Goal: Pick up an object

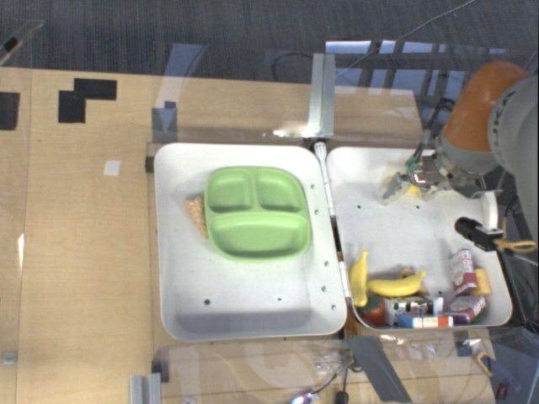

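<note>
While the gripper (410, 181) hovers upper right, your bananas (389, 285) sit lower right (jaw state: cannot tell).

Matt green plastic tray (257, 211), smooth white plastic bins (244, 310), pale wood-grain bench (76, 251), glossy yellow bananas (396, 286).

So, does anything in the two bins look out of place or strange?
One thing: a tan, flat item in the left bin sticks out from under the left edge of the green divided plate, partly trapped beneath it. In the right bin, the bananas and small packages are crowded along the near edge.
</note>
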Robot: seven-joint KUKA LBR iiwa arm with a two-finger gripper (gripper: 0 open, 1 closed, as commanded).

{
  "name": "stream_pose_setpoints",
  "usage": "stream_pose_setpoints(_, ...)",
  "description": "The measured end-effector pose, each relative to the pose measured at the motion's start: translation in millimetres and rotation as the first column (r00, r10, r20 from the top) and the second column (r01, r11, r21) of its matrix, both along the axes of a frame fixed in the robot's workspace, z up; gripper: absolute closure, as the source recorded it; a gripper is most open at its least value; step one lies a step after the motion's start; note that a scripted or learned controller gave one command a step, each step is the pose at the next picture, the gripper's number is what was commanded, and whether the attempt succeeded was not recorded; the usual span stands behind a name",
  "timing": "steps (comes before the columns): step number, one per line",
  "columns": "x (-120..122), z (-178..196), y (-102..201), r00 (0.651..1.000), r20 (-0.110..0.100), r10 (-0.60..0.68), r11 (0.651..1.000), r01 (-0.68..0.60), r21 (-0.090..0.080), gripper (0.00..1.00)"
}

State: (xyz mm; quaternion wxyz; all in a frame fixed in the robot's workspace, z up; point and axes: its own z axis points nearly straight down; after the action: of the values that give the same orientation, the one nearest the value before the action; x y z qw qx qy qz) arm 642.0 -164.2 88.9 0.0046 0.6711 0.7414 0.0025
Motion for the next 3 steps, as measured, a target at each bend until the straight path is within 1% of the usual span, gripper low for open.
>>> stream_pose_setpoints(1,3,14,2,1.000,0.010,0.006,1.000,-0.006,-0.001,1.00)
stream_pose_setpoints(2,0,0,13,0.941,0.000,-0.338,0.941,0.338,0.004,1.00)
stream_pose_setpoints(3,0,0,13,0.941,-0.001,-0.338,0.941,0.338,0.003,0.00)
